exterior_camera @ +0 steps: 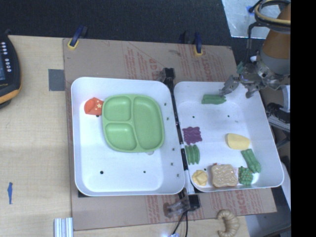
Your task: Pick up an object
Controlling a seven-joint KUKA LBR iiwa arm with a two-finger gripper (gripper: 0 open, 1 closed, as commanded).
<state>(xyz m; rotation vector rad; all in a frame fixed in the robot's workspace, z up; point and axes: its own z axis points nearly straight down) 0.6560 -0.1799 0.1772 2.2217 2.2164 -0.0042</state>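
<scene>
A curled tan piece (228,222) lies on the bench at the near edge, outside both bins and so out of play for a pick. Just beyond it, the near wall of the right bin (256,122) gathers a row of toy food: a small yellow piece (199,177), a slice of toast (223,175) touching it, a green broccoli-like piece (244,175) and a long green vegetable (251,160) angled up from that. Loose items likely collect there because the shallow walls stop them. Further in lie a yellow wedge (238,141), a purple piece (192,134) and a dark green pod (192,153), both against the divider side. The left bin (89,152) holds a green plate with 3 compartments (133,122) and a red piece (93,106) touching its far-left rim. The gripper (237,85) sits low at the far end of the right bin, its tips just beside the right end of a flat green piece (213,99), which appears to be the intended target. That piece lies on the bin floor, not between the fingers, and whether the gripper is parted or closed I cannot tell from this slant. The pick is not yet done.
</scene>
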